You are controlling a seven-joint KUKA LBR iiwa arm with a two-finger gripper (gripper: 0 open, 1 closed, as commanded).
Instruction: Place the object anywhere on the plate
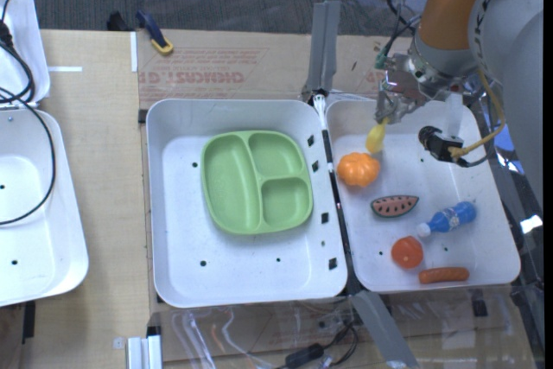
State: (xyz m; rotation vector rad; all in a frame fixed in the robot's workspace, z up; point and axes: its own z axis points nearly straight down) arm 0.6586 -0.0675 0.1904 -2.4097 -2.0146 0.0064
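Your bench (95,65) carries two white bins side by side. You see the green plate (257,181), split into three compartments, lying in the left bin (173,255). Over the right bin (484,212), at its far-left corner, the gripper (389,115) hangs with its fingers clamped on a small yellow object (376,137), held clear of the bin floor. Below it lie an orange (358,169), a watermelon slice (395,205), a blue bottle (449,219), a tomato (407,251) and a sausage (444,275).
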